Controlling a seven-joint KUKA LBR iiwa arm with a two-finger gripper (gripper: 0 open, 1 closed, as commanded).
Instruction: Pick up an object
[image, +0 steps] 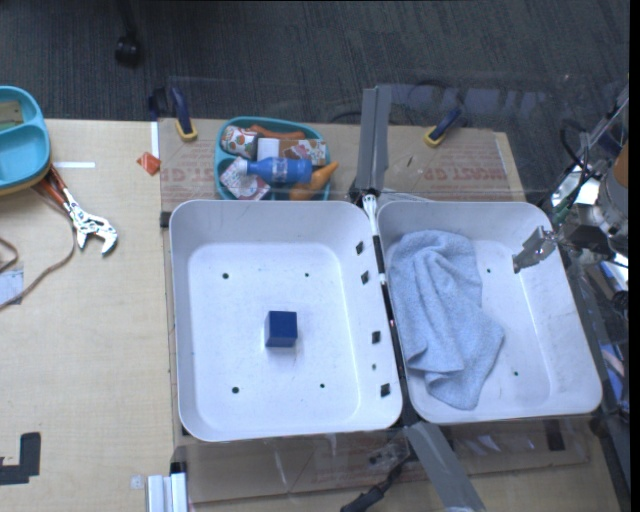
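A small blue cube (282, 328) sits on the floor of the left white bin (190, 300), a little below its middle. A crumpled pale blue-grey towel (442, 312) covers the left half of the right white bin (560, 340). My gripper (532, 252) hangs over the right bin's upper right part, to the right of the towel and apart from it. Nothing shows held in it. The arm reaches in from the right edge, partly cut off.
A teal bowl (272, 160) with several small packages stands behind the left bin. A wrench (88, 228) and a teal tray (20, 140) lie on the wooden bench at far left. Orange clamps (183, 125) grip the back edge.
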